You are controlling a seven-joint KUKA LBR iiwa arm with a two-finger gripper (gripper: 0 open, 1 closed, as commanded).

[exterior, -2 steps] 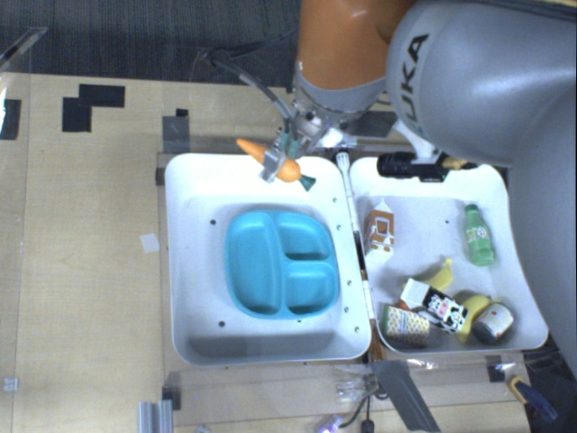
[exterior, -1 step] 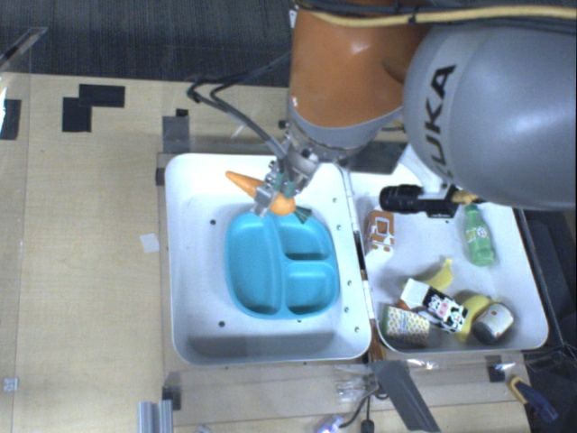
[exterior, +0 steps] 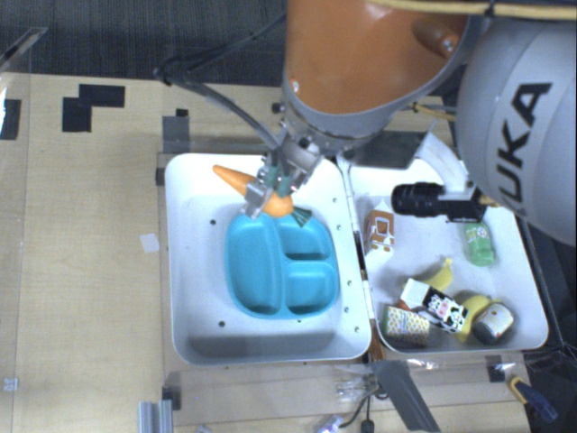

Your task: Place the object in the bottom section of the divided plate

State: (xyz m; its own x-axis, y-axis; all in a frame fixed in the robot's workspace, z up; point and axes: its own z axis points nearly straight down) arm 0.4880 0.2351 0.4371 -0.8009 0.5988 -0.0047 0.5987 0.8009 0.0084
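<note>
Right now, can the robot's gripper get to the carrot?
Probably yes. The gripper is already right at the orange carrot, which lies in the left bin by the top edge of the blue divided plate. Nothing sits between them. Whether it grips the carrot is unclear.

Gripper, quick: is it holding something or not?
Gripper: closed on the orange carrot, at the top edge of the blue divided plate.
</note>
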